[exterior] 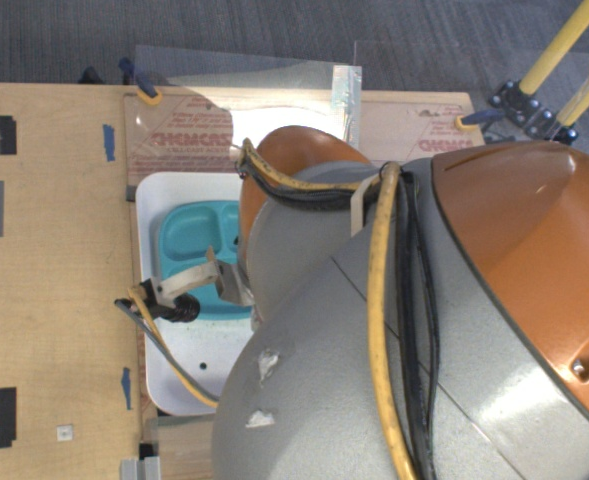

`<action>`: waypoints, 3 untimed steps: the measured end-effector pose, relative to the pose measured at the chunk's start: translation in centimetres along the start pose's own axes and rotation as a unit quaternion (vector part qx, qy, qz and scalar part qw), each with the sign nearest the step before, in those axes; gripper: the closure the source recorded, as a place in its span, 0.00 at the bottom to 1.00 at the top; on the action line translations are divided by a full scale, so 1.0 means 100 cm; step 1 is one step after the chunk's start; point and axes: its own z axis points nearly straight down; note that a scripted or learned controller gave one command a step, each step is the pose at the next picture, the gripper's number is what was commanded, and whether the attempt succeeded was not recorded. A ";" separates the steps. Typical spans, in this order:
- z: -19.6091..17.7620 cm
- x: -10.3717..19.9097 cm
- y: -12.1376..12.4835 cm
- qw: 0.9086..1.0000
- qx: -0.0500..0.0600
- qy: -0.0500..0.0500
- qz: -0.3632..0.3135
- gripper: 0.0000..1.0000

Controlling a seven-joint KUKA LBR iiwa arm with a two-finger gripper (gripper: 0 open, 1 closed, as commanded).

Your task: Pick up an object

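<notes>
teal tray (189,233) lies in white bin (149,203), arm (394,318) over it

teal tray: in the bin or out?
In. The teal tray lies flat inside the white bin, bin floor showing around its left side; the arm hides its right part.

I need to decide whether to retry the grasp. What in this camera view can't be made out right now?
- Pincer: in the camera view, hidden under the grey arm with the orange band; finger state unknown.
- Shallow white plastic bin: its right part is covered by the arm.
- Turquoise compartmented plastic tray: right side hidden, so whether anything is gripped cannot be told.
- Second bin: lost behind the arm.
</notes>
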 end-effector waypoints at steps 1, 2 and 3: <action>-0.147 0.002 0.000 0.998 0.002 0.006 -0.054 1.00; -0.062 -0.001 0.001 1.000 -0.002 -0.003 0.000 1.00; -0.239 0.015 0.007 1.000 0.002 0.005 0.004 1.00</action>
